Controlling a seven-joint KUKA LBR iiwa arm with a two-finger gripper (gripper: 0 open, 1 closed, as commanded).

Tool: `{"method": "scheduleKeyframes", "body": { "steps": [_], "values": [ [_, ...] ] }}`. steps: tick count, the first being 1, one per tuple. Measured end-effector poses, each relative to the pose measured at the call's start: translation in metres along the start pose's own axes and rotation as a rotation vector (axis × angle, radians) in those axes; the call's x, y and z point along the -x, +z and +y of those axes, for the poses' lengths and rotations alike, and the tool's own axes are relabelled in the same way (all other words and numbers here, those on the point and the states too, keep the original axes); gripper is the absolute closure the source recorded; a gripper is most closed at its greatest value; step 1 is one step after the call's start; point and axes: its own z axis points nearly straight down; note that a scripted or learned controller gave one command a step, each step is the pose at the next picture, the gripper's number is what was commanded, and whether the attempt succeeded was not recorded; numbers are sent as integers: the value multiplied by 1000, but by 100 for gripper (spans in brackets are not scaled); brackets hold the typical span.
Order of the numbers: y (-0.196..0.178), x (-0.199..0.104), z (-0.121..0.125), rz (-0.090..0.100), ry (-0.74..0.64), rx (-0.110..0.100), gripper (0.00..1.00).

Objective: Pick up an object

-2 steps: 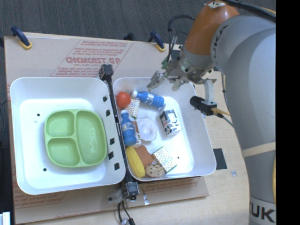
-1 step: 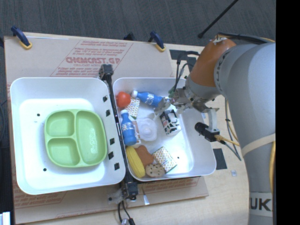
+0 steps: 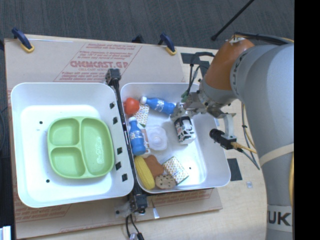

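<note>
Claw hovering at can mid right bin, jaw state impossible to tell; reaching step judged underway, next needing a firm squeeze, then straight lifting.

bench: covered with a brown cardboard sheet printed in red lettering, held by blue clamps at its far edge. two shallow white bins rest directly on the sheet, side by side and touching. right bin sits beneath the gripper. left bin sits well to the gripper's left, toward the view's left edge.
</note>
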Motion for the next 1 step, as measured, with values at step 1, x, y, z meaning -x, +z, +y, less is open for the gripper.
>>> {"method": "scheduleKeyframes", "body": {
  "steps": [1],
  "values": [
    [-88,-61,8,2,2,6,100]
  ]
}}
